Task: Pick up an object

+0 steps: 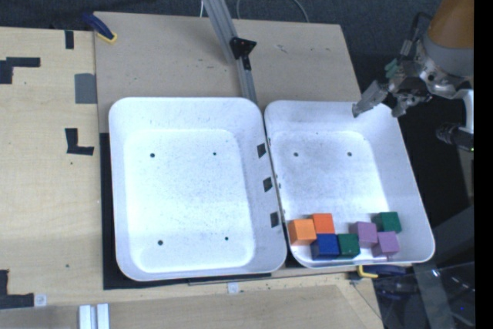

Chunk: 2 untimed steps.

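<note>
Small coloured blocks crowd the near edge of the right-hand shallow white bin (400,166): two orange cubes (303,230), a blue cube (326,245), two green cubes (387,222) and two purple cubes (364,231), touching or just beside one another. At the bin's far right corner the grey two-finger claw (375,99) hangs above the rim, well apart from them; whether it is parted or closed I cannot tell, and nothing shows in it. By my reading the pick is not begun: approach, descent, grasp and lift all remain. Beside it, the left white bin (123,166) rests on the wooden bench (154,50).
</note>
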### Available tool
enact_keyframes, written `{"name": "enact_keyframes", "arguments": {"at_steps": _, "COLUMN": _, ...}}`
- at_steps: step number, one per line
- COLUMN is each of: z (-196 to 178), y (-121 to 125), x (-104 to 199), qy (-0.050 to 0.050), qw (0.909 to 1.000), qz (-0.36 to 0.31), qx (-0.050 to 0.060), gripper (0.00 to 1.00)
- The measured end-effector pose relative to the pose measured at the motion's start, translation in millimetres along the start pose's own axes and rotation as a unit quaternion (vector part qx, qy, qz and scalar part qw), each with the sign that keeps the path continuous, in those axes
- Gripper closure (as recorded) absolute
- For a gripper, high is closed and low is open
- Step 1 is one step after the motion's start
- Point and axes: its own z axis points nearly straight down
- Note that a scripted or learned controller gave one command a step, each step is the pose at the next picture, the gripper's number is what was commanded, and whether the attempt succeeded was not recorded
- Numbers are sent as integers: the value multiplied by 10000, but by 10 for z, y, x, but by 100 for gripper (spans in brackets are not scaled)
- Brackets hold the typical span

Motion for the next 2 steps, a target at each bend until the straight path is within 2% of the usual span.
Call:
{"name": "enact_keyframes", "arguments": {"at_steps": 1, "z": 1218, "y": -116, "x": 458, "qy": 18, "qw": 10000, "qz": -5, "qx": 37, "gripper": 0}}
{"name": "enact_keyframes", "arguments": {"at_steps": 2, "z": -348, "y": 425, "x": 163, "qy": -11, "qw": 10000, "qz": -5, "qx": -55, "gripper": 0}}
